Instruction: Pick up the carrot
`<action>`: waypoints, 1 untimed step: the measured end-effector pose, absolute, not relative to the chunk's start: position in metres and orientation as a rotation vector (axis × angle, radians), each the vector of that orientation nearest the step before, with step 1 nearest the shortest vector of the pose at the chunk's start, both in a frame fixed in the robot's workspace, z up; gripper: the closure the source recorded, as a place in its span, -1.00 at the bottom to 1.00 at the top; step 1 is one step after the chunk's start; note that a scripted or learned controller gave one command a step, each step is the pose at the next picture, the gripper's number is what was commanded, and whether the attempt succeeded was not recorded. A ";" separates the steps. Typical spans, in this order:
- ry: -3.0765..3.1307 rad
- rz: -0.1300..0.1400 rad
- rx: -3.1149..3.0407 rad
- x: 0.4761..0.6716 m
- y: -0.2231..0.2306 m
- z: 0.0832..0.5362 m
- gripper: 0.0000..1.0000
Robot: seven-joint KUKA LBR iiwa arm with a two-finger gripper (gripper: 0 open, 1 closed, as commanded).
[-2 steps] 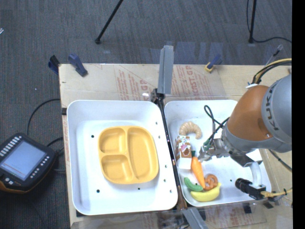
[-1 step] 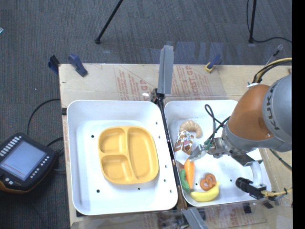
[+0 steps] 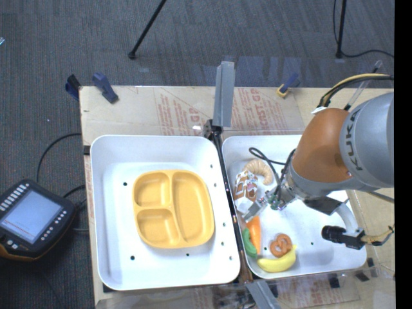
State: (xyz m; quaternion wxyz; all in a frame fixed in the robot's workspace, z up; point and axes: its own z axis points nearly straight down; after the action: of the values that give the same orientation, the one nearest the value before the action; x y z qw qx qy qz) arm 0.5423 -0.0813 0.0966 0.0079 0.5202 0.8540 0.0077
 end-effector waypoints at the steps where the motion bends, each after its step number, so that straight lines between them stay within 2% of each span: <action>1: 2.691 -0.004 1.645 0.533 -0.083 0.091 1.00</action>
State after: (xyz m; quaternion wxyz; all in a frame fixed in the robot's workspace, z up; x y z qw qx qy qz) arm 0.5331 -0.0827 0.0909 -0.0060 0.5216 0.8532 -0.0012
